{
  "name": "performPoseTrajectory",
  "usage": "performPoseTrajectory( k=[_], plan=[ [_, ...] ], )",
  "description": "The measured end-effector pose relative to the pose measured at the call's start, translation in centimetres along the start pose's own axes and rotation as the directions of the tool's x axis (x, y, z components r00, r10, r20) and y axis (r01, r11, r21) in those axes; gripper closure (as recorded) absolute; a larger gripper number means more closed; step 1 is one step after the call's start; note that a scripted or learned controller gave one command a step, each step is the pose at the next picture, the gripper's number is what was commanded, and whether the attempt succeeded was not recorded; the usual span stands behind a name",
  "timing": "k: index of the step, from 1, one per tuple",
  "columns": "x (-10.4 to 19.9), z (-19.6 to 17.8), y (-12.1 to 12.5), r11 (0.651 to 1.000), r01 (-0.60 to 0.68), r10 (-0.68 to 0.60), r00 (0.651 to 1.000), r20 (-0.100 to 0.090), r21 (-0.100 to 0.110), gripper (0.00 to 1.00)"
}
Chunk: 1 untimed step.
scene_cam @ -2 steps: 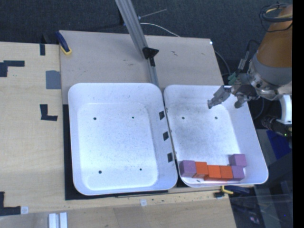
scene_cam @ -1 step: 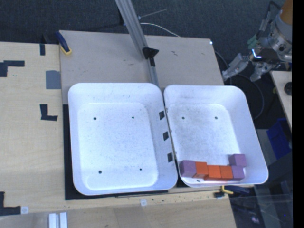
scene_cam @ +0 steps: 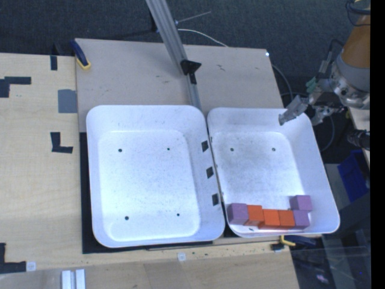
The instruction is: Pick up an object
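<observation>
Up at the right bin's [scene_cam: 313,161] far right corner hangs the gripper [scene_cam: 293,110], nothing visible in it; whether its fingers are apart or together I cannot tell. Purple blocks [scene_cam: 238,212] and orange blocks [scene_cam: 271,217] crowd that bin's near edge, well apart from it.

bins [scene_cam: 150,116]: white, finely dark-speckled
blocks [scene_cam: 270,217]: purple and orange
bench [scene_cam: 36,161]: pale wood, dark tape marks
arm [scene_cam: 358,47]: grey, orange band

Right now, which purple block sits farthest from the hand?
The purple block at the row's left end, beside the orange blocks; the other purple ones cluster at the right end.
</observation>
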<state>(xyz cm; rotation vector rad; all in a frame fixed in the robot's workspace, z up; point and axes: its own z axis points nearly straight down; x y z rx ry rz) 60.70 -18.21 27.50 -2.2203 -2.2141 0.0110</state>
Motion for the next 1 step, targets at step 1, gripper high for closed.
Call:
performPoseTrajectory(
  k=[1],
  plan=[
    [-1.48,-1.45,-12.40,1.000,-0.001,0.001,1.000,-0.001,-0.006,0.00]
  ],
)
